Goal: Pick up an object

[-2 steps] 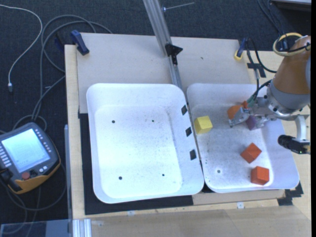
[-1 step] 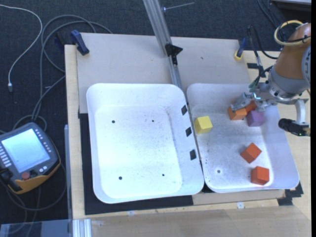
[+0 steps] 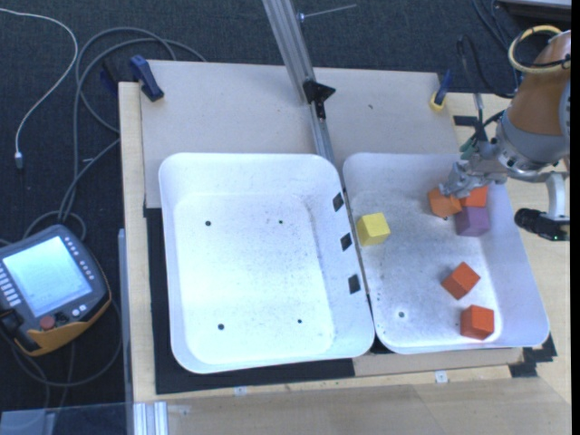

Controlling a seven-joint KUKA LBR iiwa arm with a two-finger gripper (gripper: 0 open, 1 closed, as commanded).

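The gripper [image 3: 464,184] is low in the right bin [image 3: 408,270] over an orange block [image 3: 444,205] and purple block [image 3: 473,219]; whether it grasps anything, I cannot tell.

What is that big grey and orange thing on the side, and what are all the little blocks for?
That is a robot arm. One camera looks down from above. At its tip is a gripper for picking things up. The right bin holds a yellow block, a purple block and orange blocks; one orange block sits right by the gripper. I can't tell if it grips anything. The left bin sits beside it.
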